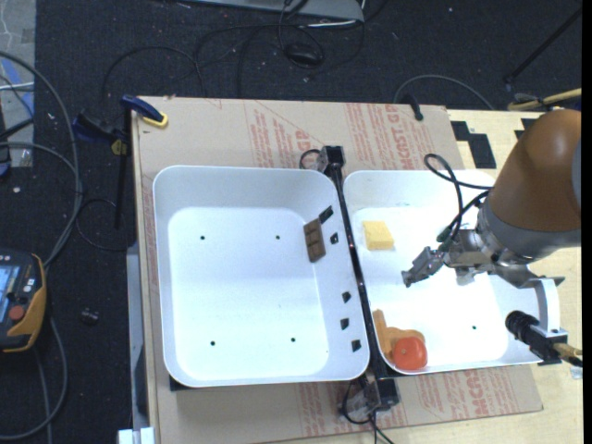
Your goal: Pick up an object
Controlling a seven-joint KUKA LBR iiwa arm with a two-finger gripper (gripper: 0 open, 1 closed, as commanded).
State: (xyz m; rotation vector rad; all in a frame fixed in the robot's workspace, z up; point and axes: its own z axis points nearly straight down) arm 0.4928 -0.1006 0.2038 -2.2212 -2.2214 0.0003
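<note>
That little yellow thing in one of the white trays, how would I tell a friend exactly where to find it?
Start at the right-hand shallow white bin, the one the grey arm reaches over. Near its upper left lies a small pale yellow square block. The red-orange rounded object sits in the lower left corner; the block is flat-sided and yellow.

Two white bins (185,192); a pale yellow block (378,235), a red-orange ball (409,351), a brown bar (314,241).

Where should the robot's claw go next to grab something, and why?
Probably a short move toward the yellow block. The gripper hangs in the right bin just beside it, with nothing between its fingers, and the red ball lies farther off in the bin's corner.
</note>
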